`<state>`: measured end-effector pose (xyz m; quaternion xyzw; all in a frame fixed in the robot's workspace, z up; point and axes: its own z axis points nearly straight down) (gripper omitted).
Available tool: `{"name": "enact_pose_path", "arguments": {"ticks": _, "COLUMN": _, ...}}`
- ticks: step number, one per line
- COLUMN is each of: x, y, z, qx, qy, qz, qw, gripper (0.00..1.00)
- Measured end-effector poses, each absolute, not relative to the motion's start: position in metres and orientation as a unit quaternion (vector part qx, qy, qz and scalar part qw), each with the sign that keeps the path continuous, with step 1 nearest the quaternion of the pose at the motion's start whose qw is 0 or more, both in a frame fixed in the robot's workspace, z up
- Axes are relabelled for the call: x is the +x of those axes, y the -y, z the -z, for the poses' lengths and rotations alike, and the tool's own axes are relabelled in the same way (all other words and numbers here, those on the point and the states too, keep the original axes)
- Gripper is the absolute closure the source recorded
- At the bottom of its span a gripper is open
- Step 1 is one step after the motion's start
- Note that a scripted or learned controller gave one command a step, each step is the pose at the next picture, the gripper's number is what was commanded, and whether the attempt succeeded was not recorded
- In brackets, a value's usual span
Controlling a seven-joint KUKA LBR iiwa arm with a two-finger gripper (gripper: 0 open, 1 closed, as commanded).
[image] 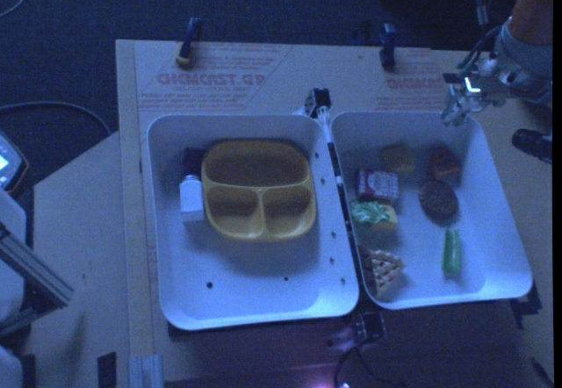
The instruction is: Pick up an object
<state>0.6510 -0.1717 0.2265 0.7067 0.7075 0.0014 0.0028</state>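
Observation:
The right bin (496, 228) holds several small toy foods: a tan block (397, 156), a reddish-brown piece (445, 164), a red and white packet (378, 185), a dark round cookie (437, 199), a green and yellow piece (374, 214), a green stick (451, 251) and a waffle wedge (383, 269). My gripper (463, 102) hangs over the far right rim of that bin, above and behind the reddish-brown piece. Nothing shows between its fingers. The dim light hides how the fingers stand.
The left bin (167, 281) holds a yellow divided plate (259, 189), with a small white bottle (191, 198) at the plate's left side. Clamps (187, 42) sit at the board's far edge. The arm (531, 35) comes in from the upper right.

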Motion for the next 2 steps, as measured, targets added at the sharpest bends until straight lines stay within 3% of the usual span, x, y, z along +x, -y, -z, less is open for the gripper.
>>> {"name": "enact_pose_path", "arguments": {"ticks": 2, "x": 0.605, "y": 0.088, "z": -0.234, "qx": 0.706, "qy": -0.709, "qz": 0.0003, "qw": -0.002, "gripper": 1.00}}
